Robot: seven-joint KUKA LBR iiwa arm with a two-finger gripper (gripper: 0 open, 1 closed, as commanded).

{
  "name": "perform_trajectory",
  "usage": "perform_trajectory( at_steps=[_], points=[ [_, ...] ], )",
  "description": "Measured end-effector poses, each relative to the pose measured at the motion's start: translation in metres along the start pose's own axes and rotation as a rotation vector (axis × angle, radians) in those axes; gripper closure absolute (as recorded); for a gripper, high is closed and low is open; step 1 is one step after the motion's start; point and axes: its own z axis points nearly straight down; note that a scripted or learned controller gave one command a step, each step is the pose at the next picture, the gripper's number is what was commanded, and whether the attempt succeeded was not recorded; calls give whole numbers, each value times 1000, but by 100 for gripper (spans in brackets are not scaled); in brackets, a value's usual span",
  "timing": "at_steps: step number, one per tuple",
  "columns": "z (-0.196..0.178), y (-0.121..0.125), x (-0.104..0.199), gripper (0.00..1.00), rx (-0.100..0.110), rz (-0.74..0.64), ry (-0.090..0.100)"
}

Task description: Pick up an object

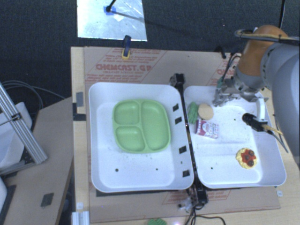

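Note:
My gripper [220,99] hangs over the far part of the right bin [269,172], just right of a round tan bun [205,111] and apart from it. A green pod-shaped piece [192,111] lies against the bun's left side. Below them rests a red and white packet [207,128]. A small toy pizza [246,157] with red toppings sits toward the bin's near right. I see nothing held in the gripper.
The left bin [101,172] holds a green divided plate [140,125]. A black clip strip [183,125] runs along the seam between the bins. The grey arm [281,74] crosses above the right bin's far right corner.

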Motion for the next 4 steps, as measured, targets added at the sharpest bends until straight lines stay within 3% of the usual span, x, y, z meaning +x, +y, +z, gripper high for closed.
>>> perform_trajectory(
  at_steps=[1,2,3,4],
  points=[
    [1,0,0,0,2,-2,0],
    [12,-67,17,0,9,8,5],
    [14,-104,37,0,14,7,5],
    [3,-101,36,100,8,6,4]
  ],
)
